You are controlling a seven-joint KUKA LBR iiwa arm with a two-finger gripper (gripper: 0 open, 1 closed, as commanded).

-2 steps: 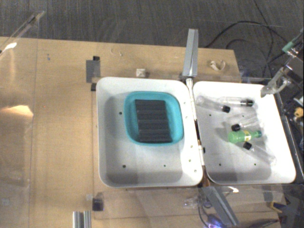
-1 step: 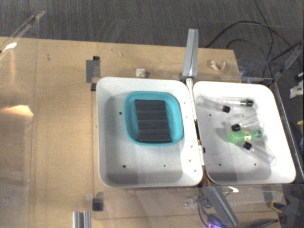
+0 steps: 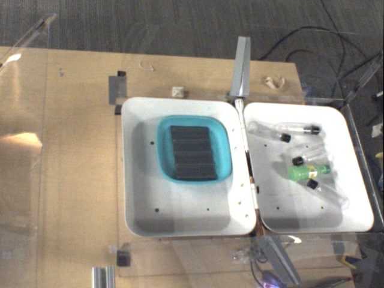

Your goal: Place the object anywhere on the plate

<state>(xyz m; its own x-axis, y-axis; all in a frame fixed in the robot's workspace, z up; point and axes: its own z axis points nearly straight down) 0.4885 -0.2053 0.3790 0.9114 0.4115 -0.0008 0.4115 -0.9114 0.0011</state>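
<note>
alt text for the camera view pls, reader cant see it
Two shallow white bins sit side by side on a wooden bench: the left bin holds a teal plate with a dark ridged insert, the right bin several clear tubes and a green bottle.

Two bins (image 3: 138,161), one plate (image 3: 223,143), several tubes (image 3: 294,128)

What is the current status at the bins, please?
Clear tubes and green bottle loose in right bin. Teal plate in left bin, dark ridged block on it.
</note>
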